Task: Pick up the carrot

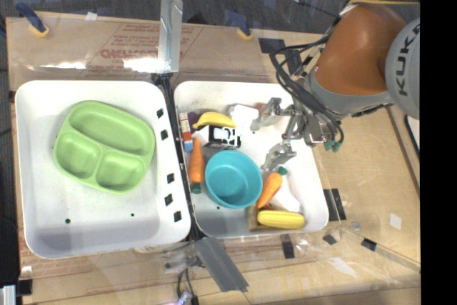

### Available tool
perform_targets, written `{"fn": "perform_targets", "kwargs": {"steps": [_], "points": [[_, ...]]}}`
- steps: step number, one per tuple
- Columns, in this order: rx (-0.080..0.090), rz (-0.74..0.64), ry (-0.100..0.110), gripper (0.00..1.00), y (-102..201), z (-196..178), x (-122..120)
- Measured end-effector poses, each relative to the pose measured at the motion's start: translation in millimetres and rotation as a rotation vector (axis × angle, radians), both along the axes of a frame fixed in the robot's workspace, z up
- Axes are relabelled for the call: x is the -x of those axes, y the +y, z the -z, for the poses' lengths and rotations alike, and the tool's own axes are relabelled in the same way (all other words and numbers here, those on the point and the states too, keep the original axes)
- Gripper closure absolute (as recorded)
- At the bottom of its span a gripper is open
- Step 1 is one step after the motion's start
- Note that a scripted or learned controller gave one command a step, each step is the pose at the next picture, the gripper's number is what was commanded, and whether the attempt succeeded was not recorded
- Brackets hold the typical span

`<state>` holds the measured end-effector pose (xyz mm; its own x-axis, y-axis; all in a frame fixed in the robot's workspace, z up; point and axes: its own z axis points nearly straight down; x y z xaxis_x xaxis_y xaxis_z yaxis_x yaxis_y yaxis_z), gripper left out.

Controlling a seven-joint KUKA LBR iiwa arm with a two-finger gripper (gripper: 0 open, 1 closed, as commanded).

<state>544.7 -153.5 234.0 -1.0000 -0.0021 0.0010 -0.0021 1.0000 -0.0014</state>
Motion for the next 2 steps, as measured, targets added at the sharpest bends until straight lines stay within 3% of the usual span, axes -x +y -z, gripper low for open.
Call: {"fn": "perform_targets", "kwargs": {"steps": [1,2], "points": [[-0.004,0.053,0.006,0.0,-36,122,8],[-0.003,0.09,-0.006,0.0,-54,140,52]]}}
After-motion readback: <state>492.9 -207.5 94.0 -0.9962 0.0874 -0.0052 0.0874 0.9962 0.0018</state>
